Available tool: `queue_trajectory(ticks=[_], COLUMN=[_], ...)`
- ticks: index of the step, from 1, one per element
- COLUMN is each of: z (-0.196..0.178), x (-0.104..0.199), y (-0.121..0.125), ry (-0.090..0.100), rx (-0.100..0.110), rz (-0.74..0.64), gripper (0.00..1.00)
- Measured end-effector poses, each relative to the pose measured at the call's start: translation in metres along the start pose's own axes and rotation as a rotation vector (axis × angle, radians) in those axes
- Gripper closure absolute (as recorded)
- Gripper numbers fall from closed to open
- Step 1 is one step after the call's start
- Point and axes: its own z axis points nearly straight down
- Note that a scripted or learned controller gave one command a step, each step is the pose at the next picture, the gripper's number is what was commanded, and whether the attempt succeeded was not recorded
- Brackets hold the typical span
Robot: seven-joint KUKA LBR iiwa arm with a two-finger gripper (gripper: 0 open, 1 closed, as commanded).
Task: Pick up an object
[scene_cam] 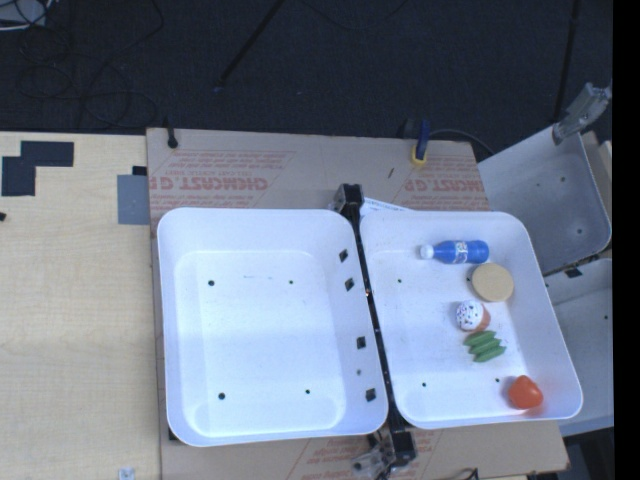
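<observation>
Blue bottle (455, 252) | in right bin (430, 353) (with red fruit (524, 392)) | pincer state: cannot tell

Dark carpeted floor (300, 48) with cables, pale wood bench (70, 318), printed cardboard sheet (300, 173)

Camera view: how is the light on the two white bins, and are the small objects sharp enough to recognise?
In the camera view the light is even and soft; the left bin and right bin show no harsh glare, with faint shadows along their walls. The blue bottle, tan disc and red object are recognisable but slightly soft. The background above the bench is dark.
</observation>
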Motion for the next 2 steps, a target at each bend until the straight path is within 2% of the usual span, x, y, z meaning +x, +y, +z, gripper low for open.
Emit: queue_trajectory(ticks=[1, 2], z=[-0.008, 0.184], x=[0.001, 0.014], y=[0.0, -0.051], ry=[0.0, 0.007], rx=[0.004, 0.021], rz=[-0.005, 0.007], gripper=[1.0, 1.0])
